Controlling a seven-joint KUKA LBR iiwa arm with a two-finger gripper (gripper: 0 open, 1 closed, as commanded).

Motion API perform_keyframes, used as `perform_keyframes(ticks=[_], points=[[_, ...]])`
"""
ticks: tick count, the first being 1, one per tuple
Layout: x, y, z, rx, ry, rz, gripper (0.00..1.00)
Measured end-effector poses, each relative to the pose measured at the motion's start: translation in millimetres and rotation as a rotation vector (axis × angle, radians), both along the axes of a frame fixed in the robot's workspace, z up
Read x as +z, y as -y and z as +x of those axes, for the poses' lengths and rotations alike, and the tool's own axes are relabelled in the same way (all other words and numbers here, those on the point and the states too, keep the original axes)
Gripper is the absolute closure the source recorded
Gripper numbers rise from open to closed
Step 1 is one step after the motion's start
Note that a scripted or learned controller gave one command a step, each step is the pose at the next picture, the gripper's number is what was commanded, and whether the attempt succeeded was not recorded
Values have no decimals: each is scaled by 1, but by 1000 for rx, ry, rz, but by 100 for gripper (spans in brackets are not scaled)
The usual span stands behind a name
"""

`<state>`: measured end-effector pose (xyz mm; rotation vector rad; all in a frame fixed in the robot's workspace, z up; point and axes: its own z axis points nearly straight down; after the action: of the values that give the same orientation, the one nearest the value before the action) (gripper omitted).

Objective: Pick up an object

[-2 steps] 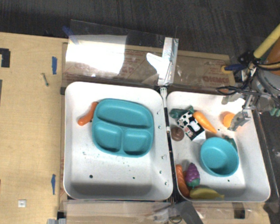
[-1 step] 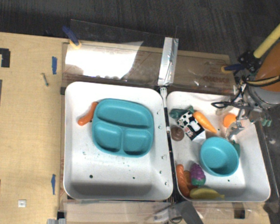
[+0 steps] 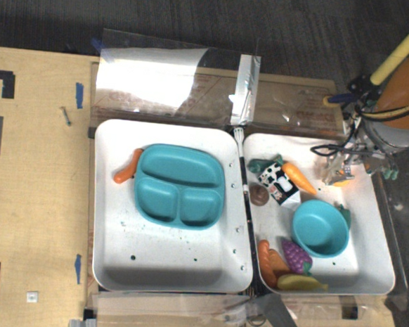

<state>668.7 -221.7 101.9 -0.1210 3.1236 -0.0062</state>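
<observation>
Two white bins (image 3: 105,257) on a tan bench (image 3: 25,201), dark floor (image 3: 202,11) beyond; end effector (image 3: 341,170) state indiscernible.

Two white bins (image 3: 111,187) side by side, wooden bench (image 3: 25,201), clear plastic sheet (image 3: 147,84) behind the left bin

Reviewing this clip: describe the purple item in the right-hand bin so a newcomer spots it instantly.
Start at the right bin and find the teal bowl. Just below the bowl's lower-left edge lies the bunch of grapes. It is the only purple, bumpy thing there, between an orange piece and a yellow-green piece.
</observation>
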Motion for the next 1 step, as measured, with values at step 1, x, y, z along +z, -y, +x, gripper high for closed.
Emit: perform_keyframes(ticks=[1], points=[[40,-75,2,-49,-4,5,100]])
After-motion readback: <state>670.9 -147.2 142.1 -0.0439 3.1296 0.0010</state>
